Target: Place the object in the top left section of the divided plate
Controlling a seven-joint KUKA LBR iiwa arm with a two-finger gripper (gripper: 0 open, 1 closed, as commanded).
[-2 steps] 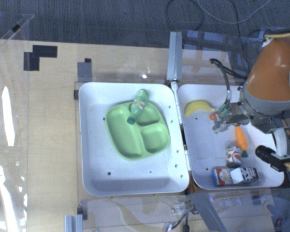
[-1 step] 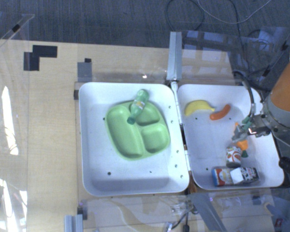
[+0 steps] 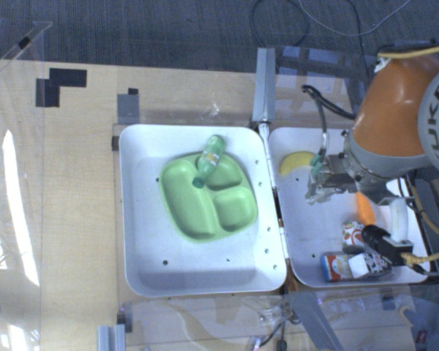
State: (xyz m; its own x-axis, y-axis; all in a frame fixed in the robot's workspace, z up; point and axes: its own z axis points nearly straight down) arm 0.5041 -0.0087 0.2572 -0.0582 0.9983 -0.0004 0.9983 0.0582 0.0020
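Left bin [image 3: 143, 262]: bottle [image 3: 209, 159] straddling plate [image 3: 205, 207] top rim; end effector [image 3: 320, 185] over right bin [image 3: 307, 258], grip unreadable.

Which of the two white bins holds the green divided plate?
The left bin: the divided plate lies in it, a small green bottle on the plate's rim.

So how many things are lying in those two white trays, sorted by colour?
Green: 2, the divided plate and a small bottle lying on its upper part
Yellow: 1, a rounded piece in the right tray
Orange: 1, a carrot-like stick
Mixed print: 2, small packages near the right tray's lower edge
Total: 6
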